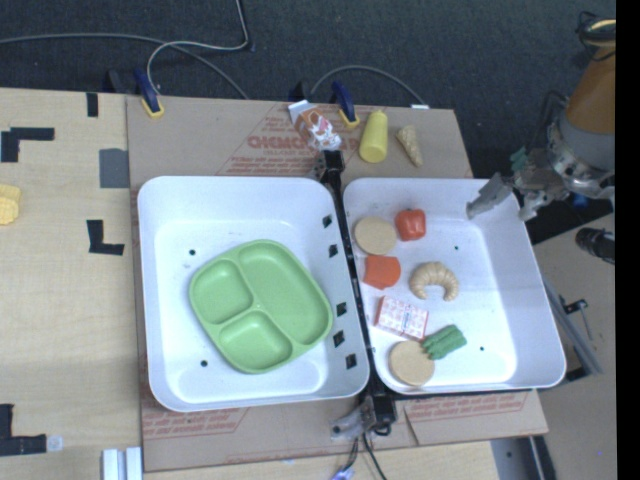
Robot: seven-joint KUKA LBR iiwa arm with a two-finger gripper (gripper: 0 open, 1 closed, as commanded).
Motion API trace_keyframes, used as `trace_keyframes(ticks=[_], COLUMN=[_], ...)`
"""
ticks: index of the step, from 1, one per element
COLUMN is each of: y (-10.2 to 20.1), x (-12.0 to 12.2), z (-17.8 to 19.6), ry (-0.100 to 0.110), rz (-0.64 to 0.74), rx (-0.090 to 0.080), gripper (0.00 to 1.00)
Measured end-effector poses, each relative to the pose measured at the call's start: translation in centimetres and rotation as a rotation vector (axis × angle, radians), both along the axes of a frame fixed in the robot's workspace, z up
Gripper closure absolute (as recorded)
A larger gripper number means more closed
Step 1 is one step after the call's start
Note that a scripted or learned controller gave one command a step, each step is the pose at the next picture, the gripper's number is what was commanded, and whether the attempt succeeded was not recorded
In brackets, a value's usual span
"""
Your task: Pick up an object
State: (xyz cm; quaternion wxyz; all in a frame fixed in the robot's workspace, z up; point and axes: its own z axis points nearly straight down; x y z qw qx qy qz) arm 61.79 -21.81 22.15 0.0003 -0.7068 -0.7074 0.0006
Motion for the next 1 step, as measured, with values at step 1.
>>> trace_keyframes(ticks=[1], y=[4.36], x=[2.1], z=[-13.49], ry=[-0.003], rz=[0.001], rx=[-0.001], gripper=[0.0])
